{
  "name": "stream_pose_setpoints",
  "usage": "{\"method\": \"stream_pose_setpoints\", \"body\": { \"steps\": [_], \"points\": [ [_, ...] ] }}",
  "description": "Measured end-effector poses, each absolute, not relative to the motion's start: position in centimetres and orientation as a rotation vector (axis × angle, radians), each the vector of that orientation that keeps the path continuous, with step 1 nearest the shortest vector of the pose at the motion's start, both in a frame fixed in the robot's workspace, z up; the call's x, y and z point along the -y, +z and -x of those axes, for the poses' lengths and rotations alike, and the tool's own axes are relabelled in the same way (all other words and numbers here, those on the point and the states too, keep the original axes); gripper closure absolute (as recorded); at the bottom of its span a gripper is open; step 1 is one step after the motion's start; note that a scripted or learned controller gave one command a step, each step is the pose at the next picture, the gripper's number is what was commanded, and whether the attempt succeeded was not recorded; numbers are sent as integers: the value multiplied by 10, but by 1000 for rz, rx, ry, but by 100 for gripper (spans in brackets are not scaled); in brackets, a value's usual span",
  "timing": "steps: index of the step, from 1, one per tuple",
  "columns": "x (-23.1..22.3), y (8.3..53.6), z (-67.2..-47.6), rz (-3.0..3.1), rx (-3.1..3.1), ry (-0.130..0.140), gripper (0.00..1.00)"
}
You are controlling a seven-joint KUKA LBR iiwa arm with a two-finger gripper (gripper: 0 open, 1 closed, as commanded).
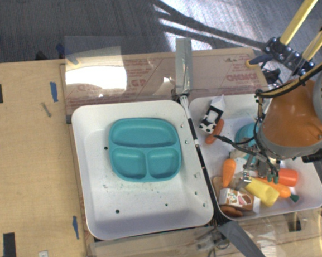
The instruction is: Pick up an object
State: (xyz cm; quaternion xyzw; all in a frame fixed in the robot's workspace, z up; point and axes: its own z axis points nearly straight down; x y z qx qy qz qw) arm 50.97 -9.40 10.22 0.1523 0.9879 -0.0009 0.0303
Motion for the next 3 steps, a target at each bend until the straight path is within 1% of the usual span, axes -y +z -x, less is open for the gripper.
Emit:
{"method": "stream_pose_setpoints", "body": {
  "steps": [1, 2, 3],
  "points": [
    [102, 99, -546, -589, -3059, 5, 0],
    [94, 100, -547, -596, -3048, 2, 0],
    [97, 101, -528, -706, -3010, 4, 0]
  ]
}}
